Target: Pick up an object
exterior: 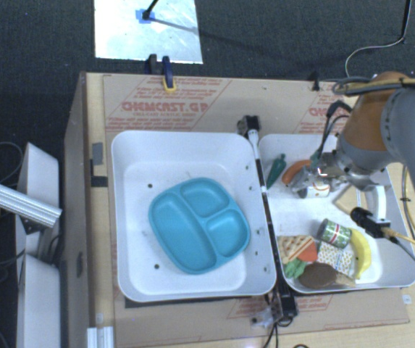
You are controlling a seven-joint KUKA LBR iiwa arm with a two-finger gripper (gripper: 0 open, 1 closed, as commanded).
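Reaching: the arm [399,125] is leaning in over the far end of the right bin [403,267], and the hand [316,183] is hanging low among the things there.
Progress: nothing is showing between the fingers — the pick is not yet made, I judge.
Grip: blurred by glare, so I cannot tell whether it is open or closed.
Nearest thing: an orange piece [294,171] is lying just beside the hand, on its left, with a green piece [274,170] next to it.
Others: a can [334,233] and a banana [363,252] are lying nearer the camera — apart from the hand.
Left bin: it is holding a blue divided plate [198,225].
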